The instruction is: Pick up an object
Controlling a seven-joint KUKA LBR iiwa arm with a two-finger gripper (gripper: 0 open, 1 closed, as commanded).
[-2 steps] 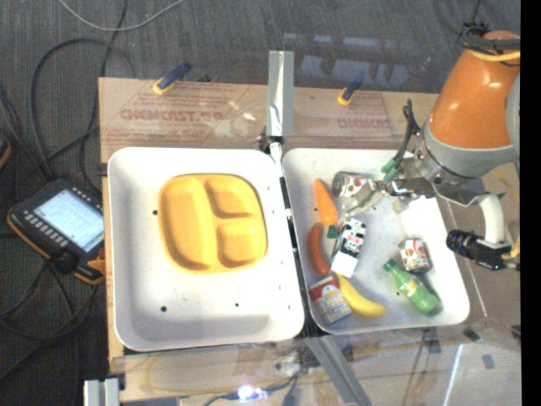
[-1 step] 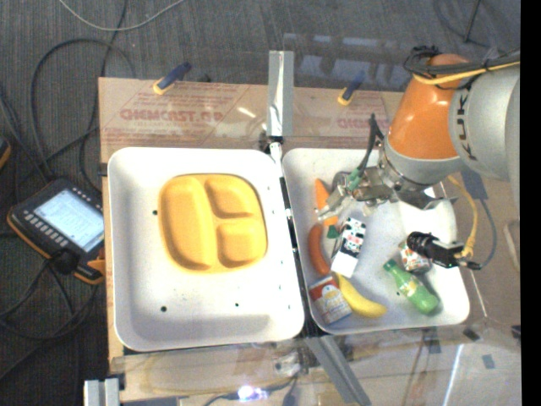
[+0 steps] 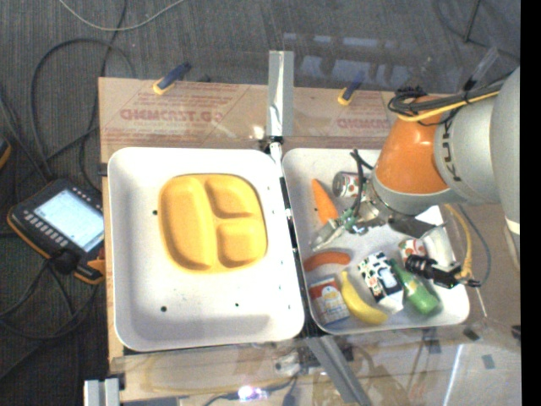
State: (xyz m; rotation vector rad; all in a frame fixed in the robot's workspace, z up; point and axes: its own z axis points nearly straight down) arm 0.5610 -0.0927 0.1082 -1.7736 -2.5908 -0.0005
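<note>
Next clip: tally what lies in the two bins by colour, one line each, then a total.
Yellow: 2, the divided tray in the left bin and the banana in the right bin.
Orange: 1, the carrot.
Red: 1, the sausage-like piece.
Green: 1, the green item.
Black and white: 1, the patterned carton.
Total: 6 that I can tell apart; others are partly hidden.
</note>
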